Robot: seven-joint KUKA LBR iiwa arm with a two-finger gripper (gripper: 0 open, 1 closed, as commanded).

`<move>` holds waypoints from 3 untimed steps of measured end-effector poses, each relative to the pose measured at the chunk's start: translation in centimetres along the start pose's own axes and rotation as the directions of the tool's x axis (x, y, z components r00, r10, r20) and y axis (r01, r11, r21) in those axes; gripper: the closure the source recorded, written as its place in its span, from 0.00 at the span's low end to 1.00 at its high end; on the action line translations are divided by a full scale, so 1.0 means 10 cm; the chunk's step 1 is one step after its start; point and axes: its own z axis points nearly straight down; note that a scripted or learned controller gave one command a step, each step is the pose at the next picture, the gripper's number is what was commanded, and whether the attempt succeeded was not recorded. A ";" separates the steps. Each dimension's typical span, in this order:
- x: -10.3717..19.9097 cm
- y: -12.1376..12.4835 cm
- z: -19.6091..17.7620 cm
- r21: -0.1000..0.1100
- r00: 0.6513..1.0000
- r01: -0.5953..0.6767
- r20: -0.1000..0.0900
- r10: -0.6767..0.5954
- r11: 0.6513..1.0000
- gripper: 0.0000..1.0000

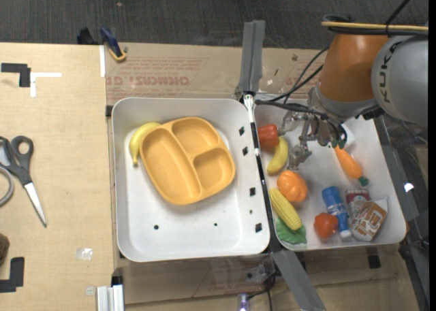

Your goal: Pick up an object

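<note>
Nearest the camera, at the right bin's six o'clock edge, lie a corn cob on a green leaf piece, a red tomato, a blue bottle and a small carton with a red-and-white pack beside it. Just above the corn, toward twelve o'clock, sits an orange fruit, touching or nearly touching the cob. Farther up at eleven o'clock of that bin a yellow banana leans against a red pepper. A carrot lies at about three o'clock of the orange fruit, well apart from it.

Reaching in from three o'clock, the grey arm with its orange band hangs over the bin's upper half. Its gripper points down between the banana and the carrot, just above the orange fruit; nothing is seen between the fingers, and whether they are spread or closed I cannot tell.

Over in the left bin a yellow divided plate rests near the centre, with a second banana tucked against its ten o'clock rim. Scissors lie on the bench at nine o'clock.
</note>
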 end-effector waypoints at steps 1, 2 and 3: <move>0.80 -0.28 0.01 0.001 0.999 0.036 -0.003 -0.036 0.999 0.00; 0.84 0.00 0.01 0.000 0.991 0.132 -0.003 -0.132 0.991 0.00; 0.65 -0.61 -0.29 0.001 0.928 0.373 0.000 -0.373 0.928 0.00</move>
